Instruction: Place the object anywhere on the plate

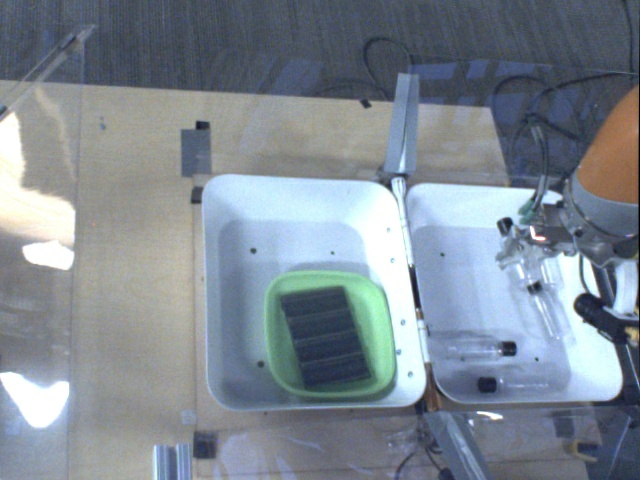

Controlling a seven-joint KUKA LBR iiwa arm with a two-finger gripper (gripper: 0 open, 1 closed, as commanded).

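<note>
Green plate in left bin, clear tubes in right; fingers' state unclear, no legible writing.

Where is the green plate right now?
In the camera view, the green plate sits in the left white bin, toward its near right corner, with a dark ridged block lying on it. The gripper is over the right bin.

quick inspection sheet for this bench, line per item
surface: wooden bench bearing left bin and right bin
job's things: green plate in left bin, with a dark ridged block lying on it
clutter: clear tubes with dark caps in right bin
grippers: tool over right bin, finger state unclear
cables: black cables behind the bins
surroundings: grey carpet
</note>
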